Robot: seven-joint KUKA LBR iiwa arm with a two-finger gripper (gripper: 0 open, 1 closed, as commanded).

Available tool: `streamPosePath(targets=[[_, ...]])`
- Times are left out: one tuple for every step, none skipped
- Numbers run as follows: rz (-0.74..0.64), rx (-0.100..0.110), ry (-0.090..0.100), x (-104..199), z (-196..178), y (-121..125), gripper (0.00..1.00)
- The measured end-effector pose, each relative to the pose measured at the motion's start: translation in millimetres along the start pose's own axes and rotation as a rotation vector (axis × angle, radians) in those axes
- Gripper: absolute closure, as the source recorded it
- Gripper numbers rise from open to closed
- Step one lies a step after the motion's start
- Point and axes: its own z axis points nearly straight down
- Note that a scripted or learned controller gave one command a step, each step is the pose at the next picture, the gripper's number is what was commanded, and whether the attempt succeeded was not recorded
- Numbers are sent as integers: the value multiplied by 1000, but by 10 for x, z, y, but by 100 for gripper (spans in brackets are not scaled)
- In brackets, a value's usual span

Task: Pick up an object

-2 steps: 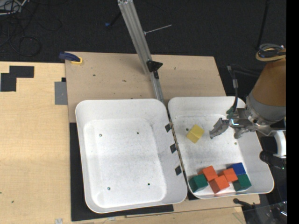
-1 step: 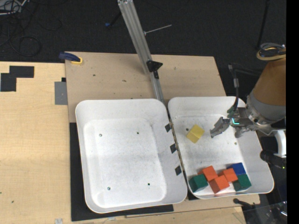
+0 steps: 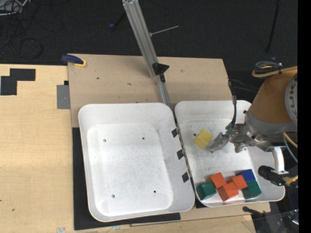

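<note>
Your gripper sits in the right-hand bin, at centre right of the frame, reaching in from the grey and orange arm that fills the right edge. Its grey tip points left and slightly down. You cannot tell from this slanted view how the tip is set, and nothing shows caught in it.

Just to the left of the tip lies a yellow block, tilted on the bin floor, close to the gripper but seemingly apart from it. It rests in the middle-left part of the right bin, near the divider where the two bins meet.

Lower in the same bin, along its bottom edge, you have a cluster of blocks well below the gripper: a green block at the left, an orange block above it, another orange block in the middle, a third orange block beside that, a blue block at upper right of the cluster and a dark green block at its right end. They touch or nearly touch one another.

The left bin takes the centre of the frame. A metal rail slants from top centre towards the bins. No readable writing or labels appear anywhere.
</note>
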Motion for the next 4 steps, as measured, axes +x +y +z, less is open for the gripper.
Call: streamPosePath(targets=[[0, 0, 0, 10, 544, -15, 0], [8, -5, -1, -14, 413, -8, 100], [-1, -13, -3, -9, -199, 53, 100], [-1, -13, -3, -13, -751, -44, 100]])
